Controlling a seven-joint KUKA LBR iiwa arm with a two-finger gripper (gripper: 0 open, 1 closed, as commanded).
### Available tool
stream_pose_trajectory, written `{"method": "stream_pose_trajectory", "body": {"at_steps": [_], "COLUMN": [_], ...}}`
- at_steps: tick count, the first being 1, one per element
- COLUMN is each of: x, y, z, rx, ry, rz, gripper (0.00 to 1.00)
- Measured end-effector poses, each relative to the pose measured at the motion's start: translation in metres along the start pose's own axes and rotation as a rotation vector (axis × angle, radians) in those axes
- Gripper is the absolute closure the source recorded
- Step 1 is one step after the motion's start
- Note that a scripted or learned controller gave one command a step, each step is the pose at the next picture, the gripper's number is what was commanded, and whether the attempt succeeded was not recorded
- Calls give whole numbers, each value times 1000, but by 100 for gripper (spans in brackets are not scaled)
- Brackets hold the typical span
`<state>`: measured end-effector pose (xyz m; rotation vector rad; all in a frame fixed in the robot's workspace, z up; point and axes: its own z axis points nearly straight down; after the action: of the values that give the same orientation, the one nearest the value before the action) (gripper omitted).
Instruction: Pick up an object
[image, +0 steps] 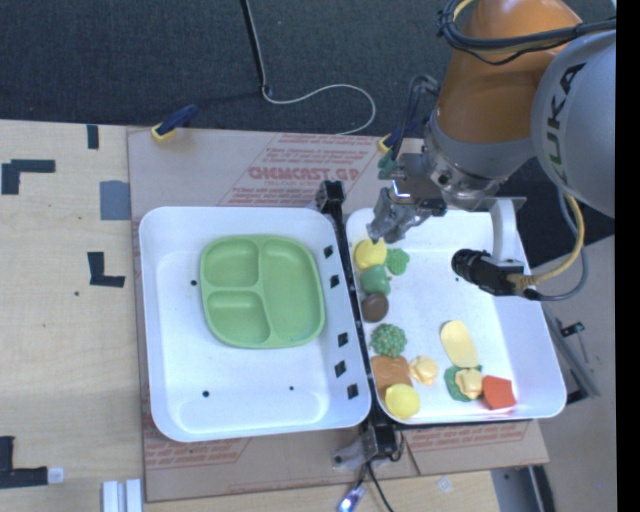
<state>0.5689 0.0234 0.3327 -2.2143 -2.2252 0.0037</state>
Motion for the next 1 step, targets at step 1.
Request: {"method": "stream_pose_trajectory", "body": {"at_steps": [1], "x": [-50], "y": [27], "z": [56], "rx": [3], "ry": [-3], "rz": [9], "gripper": [100]}}
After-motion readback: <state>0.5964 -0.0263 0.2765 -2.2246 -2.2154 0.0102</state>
